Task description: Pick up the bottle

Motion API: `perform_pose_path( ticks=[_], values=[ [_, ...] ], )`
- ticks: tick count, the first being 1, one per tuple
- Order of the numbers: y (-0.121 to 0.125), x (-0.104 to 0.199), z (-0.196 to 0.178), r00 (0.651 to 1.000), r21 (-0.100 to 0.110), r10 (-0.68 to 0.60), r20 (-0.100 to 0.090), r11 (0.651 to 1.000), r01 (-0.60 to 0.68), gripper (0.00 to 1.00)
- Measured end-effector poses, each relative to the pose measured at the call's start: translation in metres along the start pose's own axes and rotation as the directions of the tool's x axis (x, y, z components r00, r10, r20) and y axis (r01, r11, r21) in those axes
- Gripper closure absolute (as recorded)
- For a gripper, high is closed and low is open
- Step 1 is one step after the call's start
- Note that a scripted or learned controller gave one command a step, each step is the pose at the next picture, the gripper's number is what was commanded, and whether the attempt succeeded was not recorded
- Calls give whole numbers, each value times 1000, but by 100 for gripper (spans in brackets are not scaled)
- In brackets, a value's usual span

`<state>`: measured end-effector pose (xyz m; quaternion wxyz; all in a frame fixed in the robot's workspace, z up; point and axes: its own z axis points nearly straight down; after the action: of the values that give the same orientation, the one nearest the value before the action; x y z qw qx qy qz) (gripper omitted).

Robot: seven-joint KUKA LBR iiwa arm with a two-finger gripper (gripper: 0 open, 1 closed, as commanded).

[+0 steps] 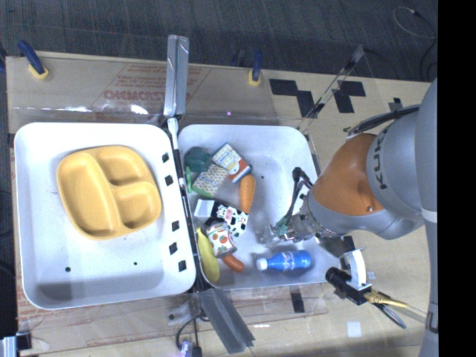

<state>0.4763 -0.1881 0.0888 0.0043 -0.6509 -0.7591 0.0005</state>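
The blue bottle (285,262) lies on its side near the front edge of the right bin (297,141), its white cap towards the banana (207,257). The gripper (281,231) is low just above it; its state I cannot tell.

Blue bottle (286,262) with white cap lies flat, cap pointing left.

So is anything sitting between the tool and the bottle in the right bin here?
Nothing visible does. The tool is just above the blue bottle, which lies on its side on bare bin floor. The nearest clutter, a small sausage and a banana, lies off its cap end.
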Motion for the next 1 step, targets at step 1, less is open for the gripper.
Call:
perform_pose_path(
  ticks=[1],
  values=[
    [55, -31, -1, 999, -1, 41, 2, 999, -41, 0]
  ],
)
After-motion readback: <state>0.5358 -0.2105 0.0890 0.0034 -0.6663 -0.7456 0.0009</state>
